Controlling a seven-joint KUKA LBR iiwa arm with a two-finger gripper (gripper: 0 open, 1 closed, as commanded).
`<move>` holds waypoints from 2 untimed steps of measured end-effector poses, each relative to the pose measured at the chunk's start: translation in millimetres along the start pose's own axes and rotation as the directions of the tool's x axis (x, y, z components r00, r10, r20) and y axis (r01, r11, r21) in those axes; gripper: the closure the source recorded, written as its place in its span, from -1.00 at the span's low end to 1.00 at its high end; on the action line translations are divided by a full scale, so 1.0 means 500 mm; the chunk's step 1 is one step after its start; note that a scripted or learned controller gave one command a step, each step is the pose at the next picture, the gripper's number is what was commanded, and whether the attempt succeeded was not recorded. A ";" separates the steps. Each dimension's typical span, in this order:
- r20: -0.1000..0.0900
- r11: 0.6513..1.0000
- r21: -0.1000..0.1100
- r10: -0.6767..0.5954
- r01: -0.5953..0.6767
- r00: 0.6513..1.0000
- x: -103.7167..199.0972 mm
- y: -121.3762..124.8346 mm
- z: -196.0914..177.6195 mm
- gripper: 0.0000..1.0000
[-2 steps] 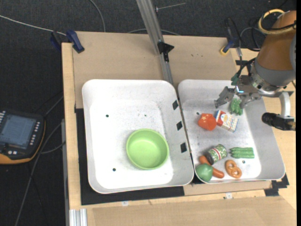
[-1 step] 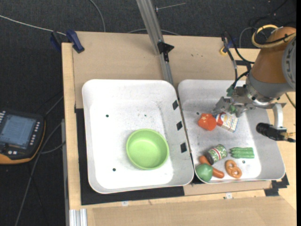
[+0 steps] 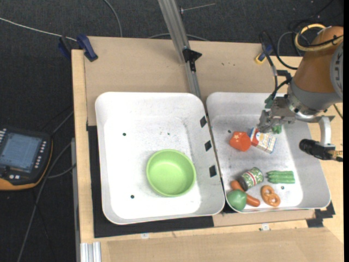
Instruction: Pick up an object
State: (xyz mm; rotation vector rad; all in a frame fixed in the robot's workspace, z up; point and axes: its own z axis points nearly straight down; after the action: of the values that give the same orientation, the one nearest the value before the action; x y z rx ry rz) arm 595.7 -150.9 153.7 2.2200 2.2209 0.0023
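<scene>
Arm in from the right, gripper low over the right bin, upper-middle part. Right under its tip: small carton, white w/ red and green print, lying tilted on the bin floor. Gripper tip sits at the carton's top edge, looks like touching or just above, can't tell which. Spread or pinched? Can't tell from this angle, wrist hides it. Red-orange pepper-like toy just left of the carton, touching or nearly. Further down toward the near rim: small green-label can, green ridged piece beside it on the right, pretzel below, green round fruit w/ a carrot by it. All those well apart from the gripper. Left bin: green bowl, upright, lower-centre.
</scene>
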 end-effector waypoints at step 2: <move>0.000 1.000 0.002 0.000 0.000 1.000 0.016 -0.002 -0.110 1.00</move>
State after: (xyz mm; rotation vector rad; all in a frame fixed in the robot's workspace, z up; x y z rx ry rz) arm 594.7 -142.9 208.9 2.2211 2.2216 0.0006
